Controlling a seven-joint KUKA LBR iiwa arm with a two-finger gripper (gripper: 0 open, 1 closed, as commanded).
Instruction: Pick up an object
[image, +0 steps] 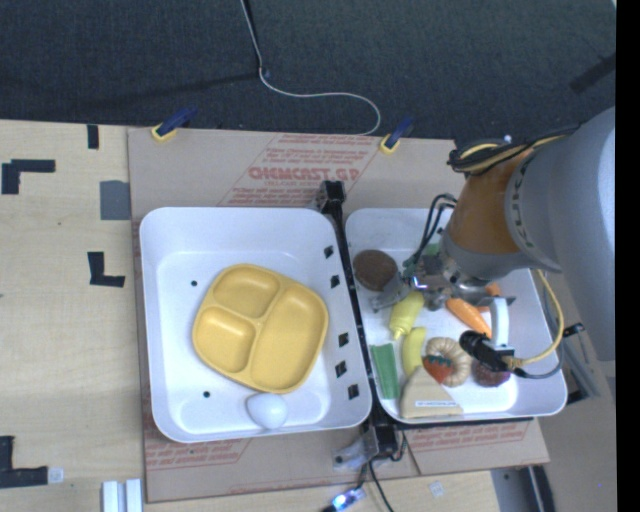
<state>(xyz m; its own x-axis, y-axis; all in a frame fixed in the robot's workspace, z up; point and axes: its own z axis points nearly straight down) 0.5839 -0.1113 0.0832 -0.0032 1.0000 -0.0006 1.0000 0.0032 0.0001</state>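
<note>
1. The claw (432, 285) hangs low over the right bin (535, 405), at about 10 o'clock from the bin's middle. We cannot tell how the claw stands, because the wrist covers it from above.

2. Just under the claw, toward 7 o'clock, lies a yellow piece (403, 315), and we judge that this is the thing it aims at. Its long axis runs from about 1 o'clock to 7 o'clock, and the narrow end points up toward the claw.

3. A second yellow piece (413, 347) lies at 6 o'clock from the first and seems to touch it. A green stick (384, 367) lies just beside both, near the wall between the bins, with its long axis from 12 to 6 o'clock.

4. A brown ball (375, 267) sits at 9 o'clock from the claw, and an orange carrot (468, 314) at 4 o'clock, pointing toward 4 o'clock.

5. What could go wrong, as we judge it:
   - The things are crowded, so the claw may close on two pieces together, and one may slip out.
   - The yellow piece looks smooth and rounded; if the claw closes along its length and not across it, the piece may squeeze away.
   - A descent a little to one side may push the ball or the carrot.

6. The left bin (160, 250) holds a yellow tray (262, 328) and a white egg (267, 409), well apart from the claw.
</note>
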